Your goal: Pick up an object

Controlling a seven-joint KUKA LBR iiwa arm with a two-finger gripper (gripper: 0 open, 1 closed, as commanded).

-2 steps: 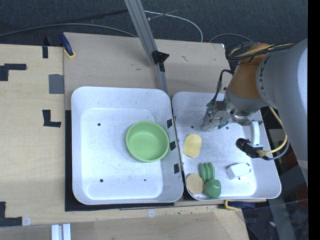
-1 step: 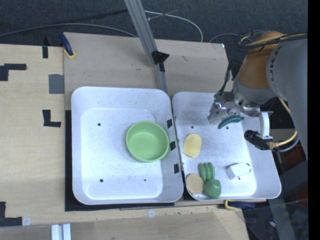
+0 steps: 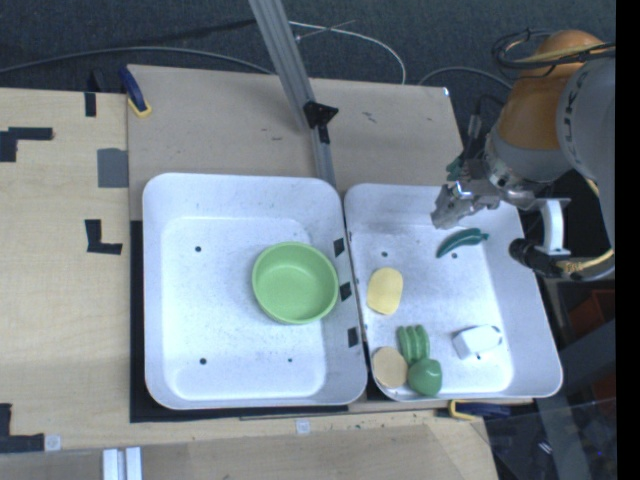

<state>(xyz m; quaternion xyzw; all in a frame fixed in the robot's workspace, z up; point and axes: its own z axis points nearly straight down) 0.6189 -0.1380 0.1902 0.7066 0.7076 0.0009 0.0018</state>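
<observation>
Your gripper (image 3: 455, 208) hangs over the far part of the right bin (image 3: 520, 363), and you cannot tell from this slant how it is set. The nearest thing to pick is the small dark green pepper (image 3: 461, 241), lying on the bin floor just beside the gripper, toward the front edge and slightly right of it. Its long axis runs across the bin, tilted a little. The yellow piece (image 3: 385, 291), the green toy (image 3: 418, 358), the tan disc (image 3: 389, 368) and the white thing (image 3: 477, 342) lie further toward the front. The green bowl (image 3: 294, 283) sits in the left bin (image 3: 170, 268). You have no label or writing to read.
</observation>
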